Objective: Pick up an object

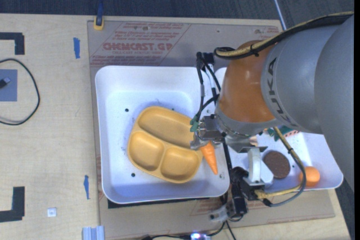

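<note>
From the camera above, the tabletop [50, 137] carries two white bins side by side. The left bin [104, 121] holds two things: one yellow plate [163, 143] with three compartments, and one orange carrot [210, 158] lying just beside the plate's right edge, close to the bin's right wall, tip pointing toward the near rim. The right bin [332, 177] shows one brown disc [277, 164] and one orange ball [310, 176] near each other. The grey and orange arm [304, 81] covers most of that bin, so the rest of its contents are hidden. The end effector [201, 135] sits at the carrot's thick end, over the plate's rim; whether it is open, closed or gripping the carrot cannot be told. A black cable [31, 101] loops on the tabletop at far left.
</note>
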Available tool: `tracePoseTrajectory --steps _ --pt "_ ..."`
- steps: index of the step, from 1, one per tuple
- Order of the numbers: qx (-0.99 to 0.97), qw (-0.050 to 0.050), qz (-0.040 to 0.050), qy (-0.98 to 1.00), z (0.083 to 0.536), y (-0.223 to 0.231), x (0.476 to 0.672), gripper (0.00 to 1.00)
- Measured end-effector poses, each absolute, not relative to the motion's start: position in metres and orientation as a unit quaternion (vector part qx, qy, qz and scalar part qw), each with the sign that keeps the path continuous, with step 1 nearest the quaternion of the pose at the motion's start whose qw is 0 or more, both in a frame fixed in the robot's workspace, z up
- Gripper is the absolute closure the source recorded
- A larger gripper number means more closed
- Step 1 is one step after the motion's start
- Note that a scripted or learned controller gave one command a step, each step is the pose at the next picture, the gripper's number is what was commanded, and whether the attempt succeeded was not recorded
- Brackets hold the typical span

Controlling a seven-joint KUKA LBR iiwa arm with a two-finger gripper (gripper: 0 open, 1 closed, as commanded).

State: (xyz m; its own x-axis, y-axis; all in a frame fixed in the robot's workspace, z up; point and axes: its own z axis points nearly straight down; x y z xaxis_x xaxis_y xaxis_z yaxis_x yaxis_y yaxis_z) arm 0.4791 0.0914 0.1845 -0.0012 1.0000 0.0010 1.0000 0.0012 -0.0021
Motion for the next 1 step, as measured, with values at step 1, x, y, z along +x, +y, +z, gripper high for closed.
tracePoseTrajectory --steps 1 --pt "-0.707 0.000 -0.0002 -0.707 0.1865 0.0395 0.4802 1.00"
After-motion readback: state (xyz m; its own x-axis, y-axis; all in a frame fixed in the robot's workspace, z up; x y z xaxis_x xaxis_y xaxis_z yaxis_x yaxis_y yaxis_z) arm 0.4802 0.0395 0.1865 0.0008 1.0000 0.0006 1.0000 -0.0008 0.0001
